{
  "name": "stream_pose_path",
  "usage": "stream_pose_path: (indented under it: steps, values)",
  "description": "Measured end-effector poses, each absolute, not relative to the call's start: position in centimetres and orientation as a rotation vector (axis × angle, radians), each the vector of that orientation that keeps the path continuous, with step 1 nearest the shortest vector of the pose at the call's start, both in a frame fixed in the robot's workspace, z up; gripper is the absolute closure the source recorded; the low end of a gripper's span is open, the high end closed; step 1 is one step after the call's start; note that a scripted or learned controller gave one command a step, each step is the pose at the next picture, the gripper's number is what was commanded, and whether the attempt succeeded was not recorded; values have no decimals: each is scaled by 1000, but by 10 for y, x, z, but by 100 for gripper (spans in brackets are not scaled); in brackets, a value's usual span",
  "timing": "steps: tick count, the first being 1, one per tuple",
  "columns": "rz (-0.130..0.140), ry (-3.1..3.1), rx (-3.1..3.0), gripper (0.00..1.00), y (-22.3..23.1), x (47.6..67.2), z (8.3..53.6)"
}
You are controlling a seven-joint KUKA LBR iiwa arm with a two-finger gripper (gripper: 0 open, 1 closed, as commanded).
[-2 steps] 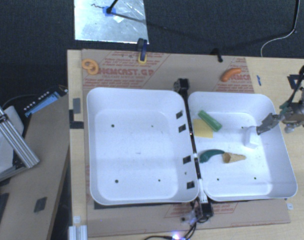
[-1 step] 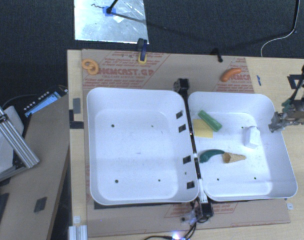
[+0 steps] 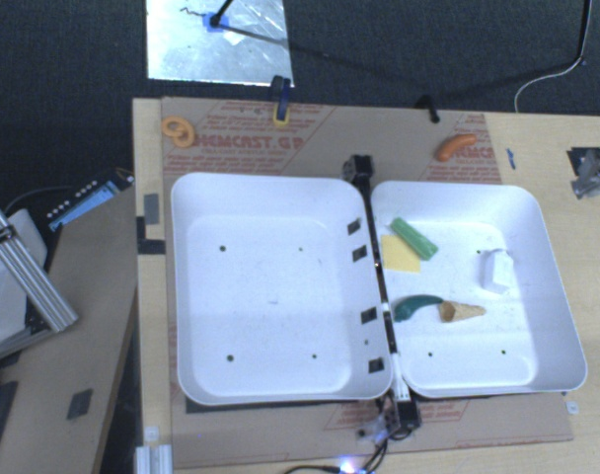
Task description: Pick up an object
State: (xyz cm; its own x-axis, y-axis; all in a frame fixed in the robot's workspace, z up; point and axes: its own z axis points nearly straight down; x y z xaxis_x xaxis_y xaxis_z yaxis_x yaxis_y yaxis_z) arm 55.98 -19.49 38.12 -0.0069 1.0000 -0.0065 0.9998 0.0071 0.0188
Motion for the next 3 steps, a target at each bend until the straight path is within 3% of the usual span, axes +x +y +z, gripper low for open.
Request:
stream_pose_path:
  steps: [1,2,3]
  values:
    - [13,2206,2210,100,-209,484,517]
    - [4,2223,2212,100,-195,487,537]
    - [1,2237,2209,100,-115,487,482]
